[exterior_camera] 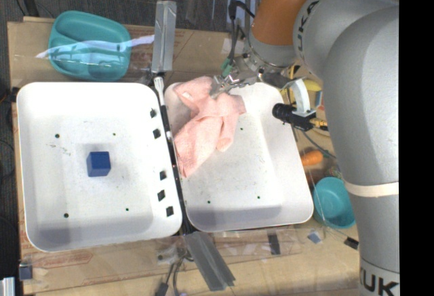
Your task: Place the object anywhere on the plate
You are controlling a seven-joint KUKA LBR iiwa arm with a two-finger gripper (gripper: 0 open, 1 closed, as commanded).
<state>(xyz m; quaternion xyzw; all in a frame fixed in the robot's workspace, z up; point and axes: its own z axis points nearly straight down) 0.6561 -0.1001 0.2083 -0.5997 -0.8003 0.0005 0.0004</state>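
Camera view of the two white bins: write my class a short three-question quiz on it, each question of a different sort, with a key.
1. True or false: the blue cube lies in the right bin.
2. Multiple choice: the gripper is at (A) the pink cloth's upper edge, (B) the blue cube, (C) the teal bowl.
3. Fill in: the pink cloth lies in the ____ bin, against its left wall.

Key
1. False; it sits in the left bin.
2. A.
3. Right.
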